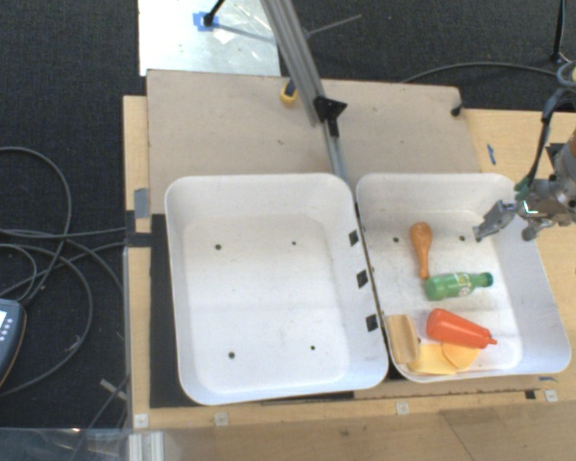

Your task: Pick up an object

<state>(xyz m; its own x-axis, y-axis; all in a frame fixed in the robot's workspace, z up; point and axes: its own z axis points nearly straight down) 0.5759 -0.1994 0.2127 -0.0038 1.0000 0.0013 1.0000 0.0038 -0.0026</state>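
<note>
I see open floor across the right bin's [533, 286] far half; 4 items [456, 283] crowd its near half.

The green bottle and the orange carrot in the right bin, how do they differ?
The green bottle is slim, with a pale cap end pointing right and slightly up; the orange carrot is thicker and cone-shaped, tapering right and slightly down. The bottle lies farther from the bin's near edge than the carrot. Both lie on their sides in the right bin, apart from the claw.
</note>
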